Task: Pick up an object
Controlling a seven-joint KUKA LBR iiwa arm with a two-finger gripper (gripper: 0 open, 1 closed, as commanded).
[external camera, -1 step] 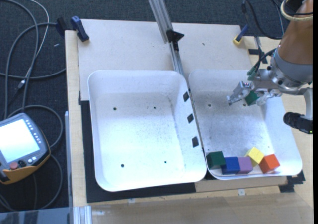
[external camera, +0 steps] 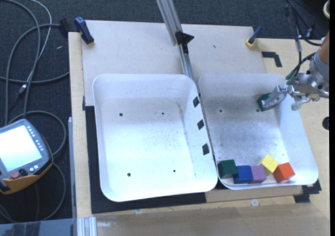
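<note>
Several small blocks lie along the near edge of the right bin (external camera: pixel 230 125): a green block (external camera: pixel 226 168), a blue block (external camera: pixel 243 173), a purple block (external camera: pixel 258 173), a yellow block (external camera: pixel 269 164) and an orange block (external camera: pixel 283 171). They sit close together, some touching. My gripper (external camera: pixel 283 102) hangs over the bin's far right side, well above and behind the blocks. It is open, with one finger (external camera: pixel 269 101) over the bin floor and the other near the right wall. Nothing is between them.
The left bin (external camera: pixel 146 135) adjoins the right one. A slanted metal pole (external camera: pixel 167 7) rises from between the bins at the back. A blue clamp (external camera: pixel 84 29) and a yellow clamp (external camera: pixel 253 38) hold the board. A teach pendant (external camera: pixel 21 154) and cables lie off the bench at left.
</note>
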